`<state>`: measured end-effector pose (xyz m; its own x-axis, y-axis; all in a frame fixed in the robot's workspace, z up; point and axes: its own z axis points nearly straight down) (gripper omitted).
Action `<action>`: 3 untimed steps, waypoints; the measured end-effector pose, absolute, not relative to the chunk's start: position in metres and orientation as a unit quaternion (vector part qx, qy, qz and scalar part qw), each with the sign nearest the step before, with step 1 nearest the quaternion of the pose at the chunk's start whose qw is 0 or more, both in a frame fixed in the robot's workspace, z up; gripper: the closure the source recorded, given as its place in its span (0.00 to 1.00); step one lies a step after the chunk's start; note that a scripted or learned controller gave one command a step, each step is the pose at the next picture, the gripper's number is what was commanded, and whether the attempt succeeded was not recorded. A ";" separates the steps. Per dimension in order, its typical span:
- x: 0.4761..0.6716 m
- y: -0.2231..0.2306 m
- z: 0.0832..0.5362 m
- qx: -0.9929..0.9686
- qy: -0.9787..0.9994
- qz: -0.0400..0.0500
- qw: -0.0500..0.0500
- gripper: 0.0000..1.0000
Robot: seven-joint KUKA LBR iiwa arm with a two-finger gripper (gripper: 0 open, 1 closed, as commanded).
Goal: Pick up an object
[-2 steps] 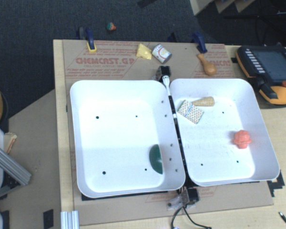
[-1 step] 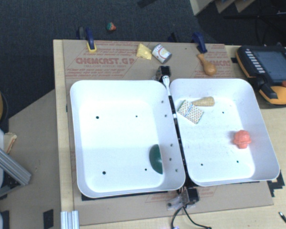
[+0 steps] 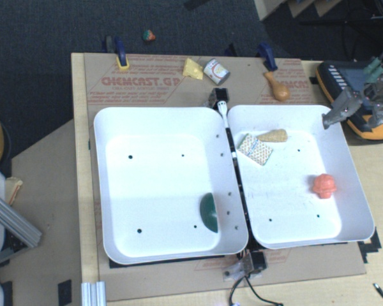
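Three objects lie in the right bin (image 3: pixel 345 231); gripper (image 3: pixel 337 115) at its rim.

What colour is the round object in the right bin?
Pinkish orange ball, seen in the camera view.

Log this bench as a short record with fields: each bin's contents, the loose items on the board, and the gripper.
left bin: dark green rounded object by its right wall
right bin: pink-orange round ball; tan cone-shaped piece; white patterned square packet beside the cone
board behind bins: yellow wedge; small white box; wooden-handled tool
gripper: over right bin's far right corner, holding nothing visible
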<state>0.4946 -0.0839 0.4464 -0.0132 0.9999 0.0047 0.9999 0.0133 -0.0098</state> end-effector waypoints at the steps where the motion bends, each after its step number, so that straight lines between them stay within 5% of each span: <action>1: 0.479 -0.026 0.541 -0.704 -0.710 -0.005 -0.004 0.00; 2: 0.490 0.097 0.535 -0.702 -0.712 -0.002 0.000 0.00; 3: 0.477 0.225 0.518 -0.702 -0.713 0.001 0.002 0.00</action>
<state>0.4767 0.2248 0.5176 -0.0156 0.9999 0.0015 0.9999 0.0156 -0.0046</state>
